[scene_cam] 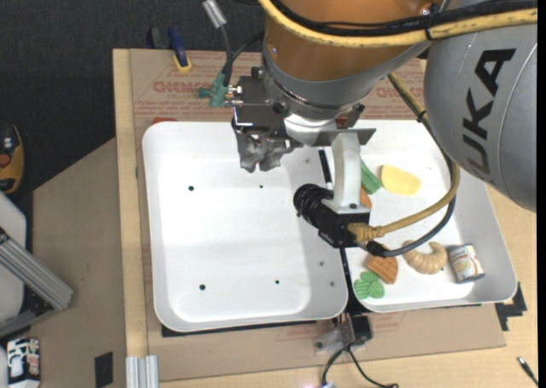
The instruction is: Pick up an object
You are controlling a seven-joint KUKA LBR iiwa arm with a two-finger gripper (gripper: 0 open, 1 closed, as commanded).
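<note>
Toys lie in the right bin (490,280), all well apart from the hand (258,159), which hangs over the top edge of the left bin (171,233). Whether that hand is spread or pressed together cannot be told, since the wrist above hides most of it; nothing shows between its tips. In the right bin, a yellow piece (399,179) sits near the upper middle, with a green piece (370,178) just beside it on the left, partly hidden by the white bracket (345,175) of the arm. Lower down, a tan croissant (427,258) lies beside a small can (465,263) at the bin's right edge. Near the bottom left corner of that bin an orange waffle (383,269) touches a green leaf (368,286) below it. A yellow cable (418,217) curves from the arm across the right bin, passing above the croissant. The grey and orange arm (358,11) fills the upper part of the view. Both bins rest on a brown surface (128,122).
</note>
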